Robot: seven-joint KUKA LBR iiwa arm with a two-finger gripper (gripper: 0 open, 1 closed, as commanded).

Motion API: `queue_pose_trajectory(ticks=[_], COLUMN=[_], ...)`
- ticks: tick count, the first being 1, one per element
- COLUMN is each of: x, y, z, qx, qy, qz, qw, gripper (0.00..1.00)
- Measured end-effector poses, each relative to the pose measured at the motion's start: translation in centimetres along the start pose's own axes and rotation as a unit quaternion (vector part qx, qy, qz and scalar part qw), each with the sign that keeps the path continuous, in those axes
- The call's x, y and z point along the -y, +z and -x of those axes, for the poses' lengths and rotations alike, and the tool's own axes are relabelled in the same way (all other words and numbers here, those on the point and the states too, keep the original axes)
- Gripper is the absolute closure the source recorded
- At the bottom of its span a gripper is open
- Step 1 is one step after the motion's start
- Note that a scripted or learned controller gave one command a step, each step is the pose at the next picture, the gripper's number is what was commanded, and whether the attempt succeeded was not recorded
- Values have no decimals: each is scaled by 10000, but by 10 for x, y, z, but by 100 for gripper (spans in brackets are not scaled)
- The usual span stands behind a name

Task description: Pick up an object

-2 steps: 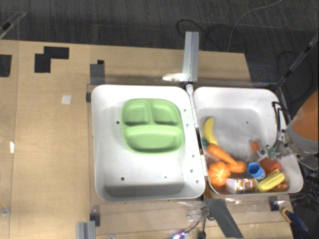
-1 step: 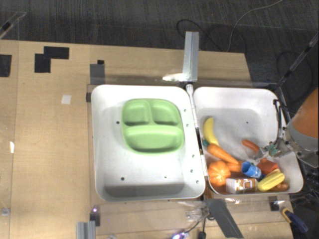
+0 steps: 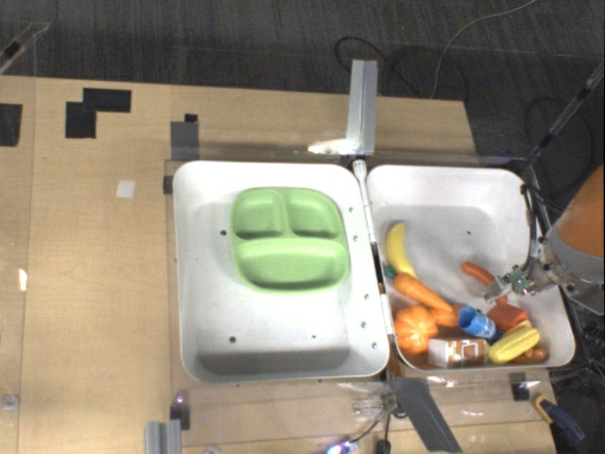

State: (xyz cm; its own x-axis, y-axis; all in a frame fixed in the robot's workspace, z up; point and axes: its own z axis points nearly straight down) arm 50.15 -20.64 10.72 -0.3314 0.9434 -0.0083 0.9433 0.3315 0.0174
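Table (image 3: 85,282): light wood surface carrying two shallow white bins side by side, with black marks near its far left corner.
Left bin (image 3: 203,253): sits toward the table's middle; a green divided plate (image 3: 288,237) lies in its far half, nearer the right wall than the left, flat with its compartments facing up.
Divider: the two bins touch along their inner walls, and a grey upright post (image 3: 363,102) stands at the far end of that seam.
Right bin (image 3: 444,187): its far half is bare white; all the objects crowd its near half.
Banana (image 3: 399,248): yellow, lying close to the bin's left wall, pointing away from the near edge.
Carrot (image 3: 423,293): orange, slanting just beside the banana toward the near right.
Orange fruit (image 3: 414,326): round, at the near left corner, touching the carrot's lower side.
Bottle (image 3: 457,352): white with a brown label, lying on its side along the near wall.
Blue item (image 3: 477,323): small, just behind the bottle.
Red-orange stick (image 3: 477,273): slim, lying near the bin's centre right.
Red item (image 3: 509,314): beside the blue one, toward the right wall.
Yellow corn-like piece (image 3: 514,344): near the near right corner.
Gripper (image 3: 513,283): low over the right side of the bin, just above the red item and beside the stick; whether the jaws are spread or closed cannot be told, and nothing is visibly caught between them.
Arm (image 3: 584,225): enters over the bin's right wall, orange band showing.
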Motion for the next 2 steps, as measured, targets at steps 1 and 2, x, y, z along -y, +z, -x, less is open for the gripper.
queue_pose_trajectory(ticks=[1,2], x=[-94,-183], y=[20,-74], z=[-52,-72], qx=[-16,-25], qy=[81,885], qz=[-12,-74], qw=[10000,9960], gripper=[100,100])
